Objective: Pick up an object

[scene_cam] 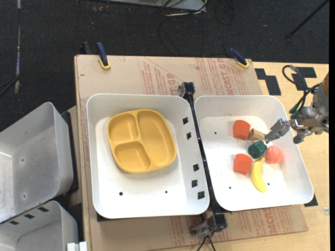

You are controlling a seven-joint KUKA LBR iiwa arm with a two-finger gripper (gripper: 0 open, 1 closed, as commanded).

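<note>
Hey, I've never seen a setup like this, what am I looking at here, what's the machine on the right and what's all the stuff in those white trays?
This is one camera fixed above a bench, looking down at a slant. The machine at the right edge is a robot arm, and its gripper reaches over the right bin. That bin holds toy food: two orange-red blocks, a dark green piece, a pink-red ball, a banana and a small tan piece. The left bin holds a yellow divided plate. Nothing shows between the gripper's fingers, so it holds nothing yet.
</note>
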